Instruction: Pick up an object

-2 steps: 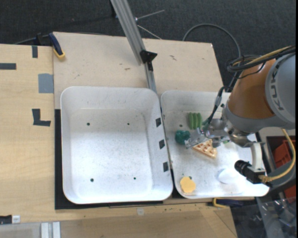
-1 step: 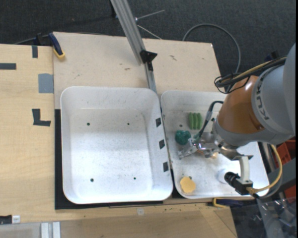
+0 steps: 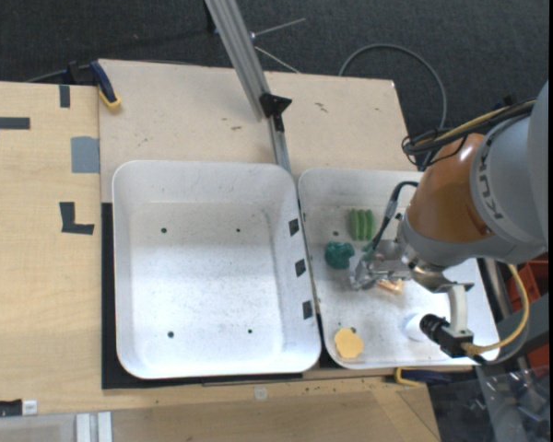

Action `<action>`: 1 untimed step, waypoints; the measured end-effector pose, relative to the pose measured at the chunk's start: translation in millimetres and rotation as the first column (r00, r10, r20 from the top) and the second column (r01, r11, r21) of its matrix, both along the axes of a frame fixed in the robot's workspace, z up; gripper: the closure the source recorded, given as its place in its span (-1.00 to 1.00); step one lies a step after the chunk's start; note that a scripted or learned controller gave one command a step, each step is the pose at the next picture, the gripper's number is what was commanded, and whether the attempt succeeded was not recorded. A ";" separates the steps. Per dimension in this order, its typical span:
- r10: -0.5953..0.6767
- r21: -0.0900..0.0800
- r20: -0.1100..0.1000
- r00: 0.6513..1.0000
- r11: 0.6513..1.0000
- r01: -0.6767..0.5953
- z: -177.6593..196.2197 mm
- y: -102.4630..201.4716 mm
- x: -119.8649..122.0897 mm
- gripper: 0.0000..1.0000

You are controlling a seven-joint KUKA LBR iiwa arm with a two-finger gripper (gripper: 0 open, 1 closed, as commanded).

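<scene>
1. Jaws cannot be judged; the gripper (image 3: 367,274) sits low in the right bin (image 3: 327,187).
2. Just left lies a teal toy (image 3: 339,253).
3. Behind it, a green ribbed piece (image 3: 360,223) runs lengthwise away from the camera.

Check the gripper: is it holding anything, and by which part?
Cannot be told. The gripper is low in the right bin, close to the teal object and a small orange piece, but no object shows between its tips.

Grey robot arm (image 3: 498,191) reaches into the right bin (image 3: 387,353), gripper (image 3: 367,274) low beside a teal object (image 3: 339,253); a yellow piece (image 3: 349,343) lies near the front edge.
</scene>
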State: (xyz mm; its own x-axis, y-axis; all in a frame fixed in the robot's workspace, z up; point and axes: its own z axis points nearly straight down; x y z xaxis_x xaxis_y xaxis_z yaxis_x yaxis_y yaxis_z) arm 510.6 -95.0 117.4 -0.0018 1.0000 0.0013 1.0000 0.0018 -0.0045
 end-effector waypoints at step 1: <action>-0.001 -0.002 0.007 1.000 1.000 0.001 45.1 -7.1 3.6 1.00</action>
State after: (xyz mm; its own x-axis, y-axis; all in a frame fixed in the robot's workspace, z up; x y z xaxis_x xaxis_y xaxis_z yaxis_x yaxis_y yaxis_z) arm 514.2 -102.1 162.5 -0.0003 1.0000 -0.0010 1.0000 0.0003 0.0026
